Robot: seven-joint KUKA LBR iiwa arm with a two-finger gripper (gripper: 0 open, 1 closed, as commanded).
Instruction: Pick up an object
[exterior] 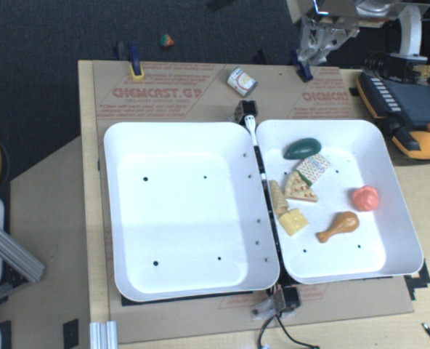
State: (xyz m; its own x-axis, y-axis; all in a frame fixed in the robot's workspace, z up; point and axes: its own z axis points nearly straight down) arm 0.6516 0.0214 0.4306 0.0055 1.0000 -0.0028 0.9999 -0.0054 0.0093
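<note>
Start at nine o'clock: your left bin (pixel 179 209) sits flush against the right bin (pixel 389 195) along a shared black seam, likely so a picked item can cross over with only a short carry. Nothing you need lies there; the candidates are all grouped in the right bin. At its twelve o'clock rests a dark green oval piece (pixel 302 148), and just below it a patterned packet (pixel 313 169) leans on a cracker-like wedge (pixel 299 188), with a tan strip (pixel 277 195) and a yellow block (pixel 293 221) touching at the seam side. These overlap, so a clean grasp there looks hard. Toward three o'clock the pink ball (pixel 365 198) and the toy drumstick (pixel 338 227) lie apart from the clutter, which I judge makes them the easier picks. A small white box (pixel 241 81) sits on the bench (pixel 200 93) beyond the bins. The end effector (pixel 318 46) hangs high at one o'clock, well clear of everything; whether it is parted or closed you cannot tell.
</note>
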